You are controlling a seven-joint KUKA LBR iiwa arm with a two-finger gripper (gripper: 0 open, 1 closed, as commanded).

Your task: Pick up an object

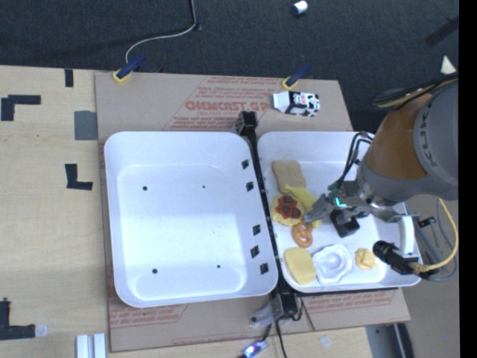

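The fingers point(317, 213) hover low in the right bin point(328, 142); whether they are apart, I cannot tell. The red toy point(288, 206) lies just beside them, touching the banana point(301, 197). Crowding risks a glancing, failed grasp.

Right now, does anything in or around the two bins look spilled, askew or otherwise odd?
Nothing looks spilled or damaged. The toy food, including the bread slice, pretzel and fried egg, all lies inside the right bin. The gripper is low over that pile. One small white object lies apart on the dark floor, beyond the bench.
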